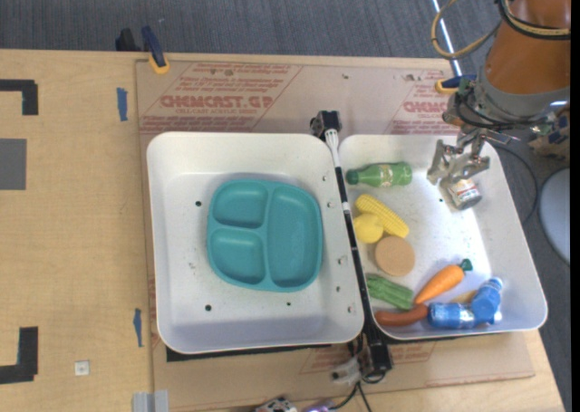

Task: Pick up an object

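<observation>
The gripper (459,175) hangs over the far end of the right bin (517,247), its metal fingers pointing down toward the bin floor. A small silvery thing shows at its tip, but whether that is a grasped object or part of the gripper I cannot tell, and so I cannot tell whether the gripper is apart or together.

The nearest candidate is the bottle (380,175), which lies just to the gripper's left in the camera view, at about the same depth in the bin. Its long axis runs left-right, cap end pointing away from the gripper. To grasp it, I judge the gripper should shift left and close across the bottle's narrow width.

The corn (379,215), cookie (395,256), carrot (440,282) and blue bottle (469,309) lie nearer the camera than the gripper, farther off. The left bin (172,220) holds a plate (265,233), well away to the gripper's left
</observation>
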